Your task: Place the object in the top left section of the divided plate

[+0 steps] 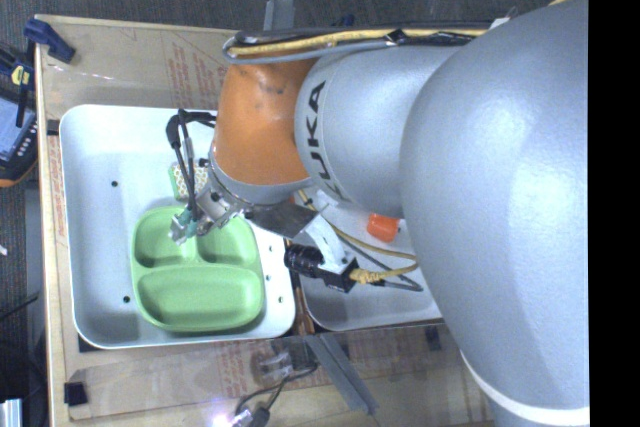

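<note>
While the object itself cannot be made out, it may sit at the gripper [186,227], which hangs low over the divide between the two small far sections of the green plate [200,300]; whether anything is grasped I cannot tell. That plate rests in the left bin [90,215], probably so the arm [400,145] reaches it from the right, across the other bin [340,315].
</note>
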### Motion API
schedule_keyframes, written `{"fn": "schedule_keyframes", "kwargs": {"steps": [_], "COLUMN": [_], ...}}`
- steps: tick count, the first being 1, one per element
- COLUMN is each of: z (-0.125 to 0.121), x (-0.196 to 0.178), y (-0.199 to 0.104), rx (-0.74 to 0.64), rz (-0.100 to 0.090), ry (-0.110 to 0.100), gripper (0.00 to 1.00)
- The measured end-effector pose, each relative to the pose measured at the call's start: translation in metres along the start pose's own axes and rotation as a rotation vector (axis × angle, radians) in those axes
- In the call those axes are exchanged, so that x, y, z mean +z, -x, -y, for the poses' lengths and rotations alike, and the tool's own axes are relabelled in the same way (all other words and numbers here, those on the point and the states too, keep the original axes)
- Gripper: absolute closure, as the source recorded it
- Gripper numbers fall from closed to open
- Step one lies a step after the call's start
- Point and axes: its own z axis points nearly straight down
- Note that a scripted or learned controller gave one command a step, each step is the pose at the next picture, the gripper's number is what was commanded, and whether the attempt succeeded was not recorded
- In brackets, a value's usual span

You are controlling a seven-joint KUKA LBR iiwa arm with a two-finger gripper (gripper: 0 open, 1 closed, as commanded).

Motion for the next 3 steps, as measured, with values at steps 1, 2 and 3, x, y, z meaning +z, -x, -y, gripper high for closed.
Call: {"fn": "schedule_keyframes", "kwargs": {"steps": [1, 2, 3], "z": [0.000, -0.027, -0.026], "x": [0.000, 0.108, 0.098], "y": [0.000, -0.080, -0.077], "rx": [0.001, 0.035, 0.033], "rz": [0.000, 0.005, 0.010], "ry": [0.000, -0.004, -0.007], "gripper": [0.00, 0.00, 1.00]}}
